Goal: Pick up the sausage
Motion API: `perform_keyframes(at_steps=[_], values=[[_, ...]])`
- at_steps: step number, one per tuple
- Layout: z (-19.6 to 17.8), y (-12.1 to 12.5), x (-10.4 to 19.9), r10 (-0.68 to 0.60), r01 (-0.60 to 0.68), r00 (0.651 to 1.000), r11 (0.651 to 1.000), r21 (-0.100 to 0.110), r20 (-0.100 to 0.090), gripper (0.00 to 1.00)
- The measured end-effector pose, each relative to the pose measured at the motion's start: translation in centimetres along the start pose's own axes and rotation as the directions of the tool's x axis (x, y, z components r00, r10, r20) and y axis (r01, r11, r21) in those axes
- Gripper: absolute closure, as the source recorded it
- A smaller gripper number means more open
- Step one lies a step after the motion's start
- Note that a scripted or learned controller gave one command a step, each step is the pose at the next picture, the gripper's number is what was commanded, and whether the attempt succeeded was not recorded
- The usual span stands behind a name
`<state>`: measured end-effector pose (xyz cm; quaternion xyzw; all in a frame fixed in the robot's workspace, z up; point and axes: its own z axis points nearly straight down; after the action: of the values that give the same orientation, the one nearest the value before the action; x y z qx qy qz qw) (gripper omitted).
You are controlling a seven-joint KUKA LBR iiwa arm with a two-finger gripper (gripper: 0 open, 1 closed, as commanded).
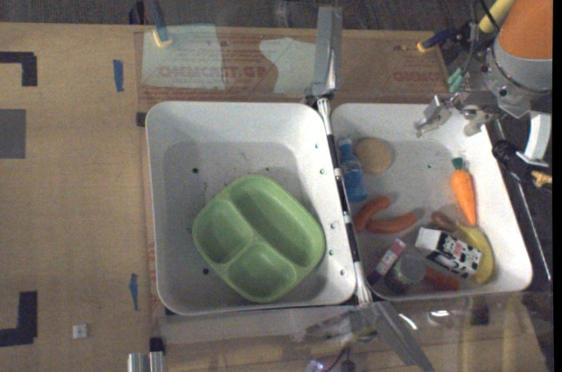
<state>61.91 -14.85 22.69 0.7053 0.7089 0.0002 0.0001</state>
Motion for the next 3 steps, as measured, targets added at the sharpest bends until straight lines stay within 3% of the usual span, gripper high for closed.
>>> perform_keyframes(at_steps=[1,2,3], values=[[4.9,-4.7,2.7,0.056,-0.056,0.998,0.998,0.0,0.0,0.0],[12.6,-7.7,4.7,0.158,-0.158,0.987,0.987,-0.018,-0.001,0.0],[14.0,-10.5,5.1,0.105,-0.105,0.994,0.994,-0.003,-0.002,0.0]])
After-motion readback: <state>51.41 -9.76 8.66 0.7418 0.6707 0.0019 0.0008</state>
